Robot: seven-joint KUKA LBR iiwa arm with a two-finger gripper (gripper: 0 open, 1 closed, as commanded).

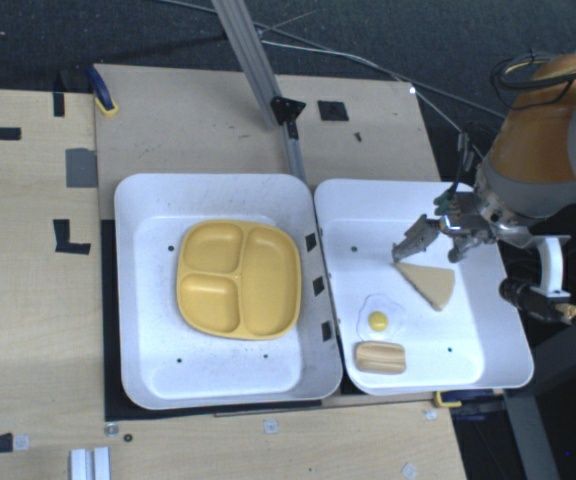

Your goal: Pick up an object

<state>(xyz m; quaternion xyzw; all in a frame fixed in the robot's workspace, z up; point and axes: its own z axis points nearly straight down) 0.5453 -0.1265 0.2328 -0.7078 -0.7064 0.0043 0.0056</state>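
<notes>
We observed the gripper [431, 244] held above the right bin [468, 368], with the arm [533, 143] reaching in from the side. Its two fingers were spread apart: one [415, 238] angled out toward the bin's middle, the other [465, 245] pointed down beside the wrist. Nothing lay between them.

Just below the gripper, and slightly toward the arm's side, lay a tan wedge [431, 283], flat on the bin floor with its pointed end near the outstretched finger. We judged this wedge to be the likeliest target, since the open fingers stood almost directly over it. We could not tell whether a fingertip touched it.

Further below the gripper sat a fried-egg piece [378, 319], and beyond that a small bread roll [380, 357], both well apart from the fingers. Across the divider, on the side away from the arm, a yellow sectioned plate [238, 278] rested in the left bin [138, 268].

We judged the pick as not yet made. The wedge's low, flat profile would call for the fingers to descend close to the floor and straddle its sloped edges before closing.
</notes>
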